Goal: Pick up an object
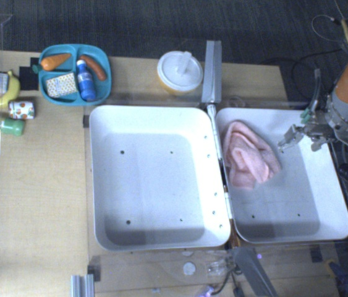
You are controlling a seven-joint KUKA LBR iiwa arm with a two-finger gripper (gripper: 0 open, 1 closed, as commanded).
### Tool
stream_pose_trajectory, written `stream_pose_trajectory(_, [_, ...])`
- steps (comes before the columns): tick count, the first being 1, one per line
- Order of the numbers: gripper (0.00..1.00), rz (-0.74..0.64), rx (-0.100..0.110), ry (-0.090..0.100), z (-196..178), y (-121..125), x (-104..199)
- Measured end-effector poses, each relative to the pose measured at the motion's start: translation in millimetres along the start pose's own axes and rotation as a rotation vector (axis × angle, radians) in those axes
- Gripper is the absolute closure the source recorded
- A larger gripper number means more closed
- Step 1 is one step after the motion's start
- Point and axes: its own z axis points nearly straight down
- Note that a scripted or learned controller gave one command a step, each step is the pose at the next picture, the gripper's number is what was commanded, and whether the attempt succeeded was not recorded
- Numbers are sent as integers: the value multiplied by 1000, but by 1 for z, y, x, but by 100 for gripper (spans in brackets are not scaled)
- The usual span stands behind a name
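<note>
The pink cloth (pixel 249 154) lay crumpled in the right bin (pixel 322 224) against its left wall (long axis running top to bottom), just left of the gripper (pixel 292 137), whose fingers stood apart, holding nothing.

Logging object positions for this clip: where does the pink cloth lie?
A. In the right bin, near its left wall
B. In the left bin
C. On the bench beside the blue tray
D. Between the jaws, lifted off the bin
A: the pink cloth lies crumpled on the floor of the right bin, close to the wall it shares with the left bin, apart from the gripper.
</note>
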Motion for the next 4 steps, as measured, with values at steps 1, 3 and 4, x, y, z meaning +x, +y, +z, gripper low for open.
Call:
stream_pose_trajectory(1, [0,-160,-7,-2,107,13,9])
stream_pose_trajectory(3, [100,-209,-21,-4,101,9,20])
stream_pose_trajectory(4, [100,-447,-3,-1,13,54,74])
